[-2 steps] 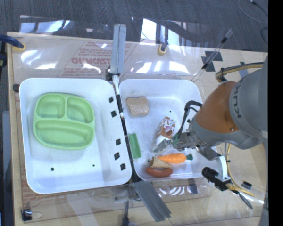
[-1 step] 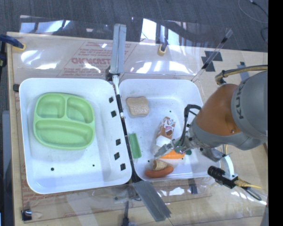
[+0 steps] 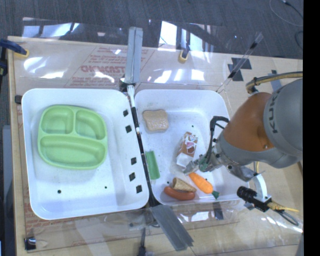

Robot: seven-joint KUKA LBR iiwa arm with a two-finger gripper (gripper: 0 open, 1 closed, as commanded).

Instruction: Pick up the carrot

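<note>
A: Reaching into the right bin (image 3: 202,97), the arm (image 3: 256,129) has its gripper (image 3: 200,166) low over the near end, just beside the carrot (image 3: 201,184). Step in hand, as I judge it: the approach, not the lift.

B: Carrot position?

A: Lying flat on the bin floor near the front wall, slanted, green stub toward the right. A sausage (image 3: 179,194) and a bread wedge (image 3: 182,184) sit just to its left; a small packet (image 3: 188,144) lies farther back.

B: Finger state?

A: Cannot tell. The wrist hides them, and nothing shows the carrot pinched.

B: Next move?

A: Probably a short shift toward the front wall to centre on the carrot's thick middle, jaws straddling its width, keeping clear of the bread.
</note>
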